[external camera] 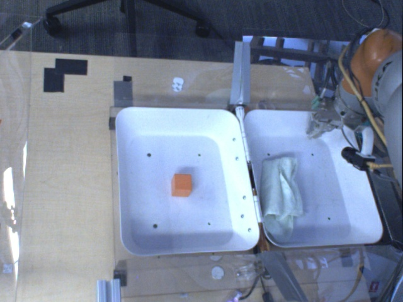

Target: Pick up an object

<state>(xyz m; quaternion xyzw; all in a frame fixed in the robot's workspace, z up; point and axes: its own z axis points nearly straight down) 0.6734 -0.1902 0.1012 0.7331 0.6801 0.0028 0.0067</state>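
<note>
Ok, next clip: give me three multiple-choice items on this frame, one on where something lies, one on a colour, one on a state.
1. Where does the small orange cube lie?
A. In the left white bin
B. In the right white bin
C. On the wooden bench

2. What colour is the crumpled cloth?
A. Dark blue
B. Pale green
C. Red

3. How does the two-finger gripper stand to the cloth?
A. Pressed down on it
B. Lifting it clear of the bin
C. Apart from it, near the right bin's far edge

Answers: 1 A, the cube sits near the middle of the left bin's floor. 2 B, the cloth looks pale green against the white bin. 3 C, bare bin floor shows between the gripper and the cloth.
</note>
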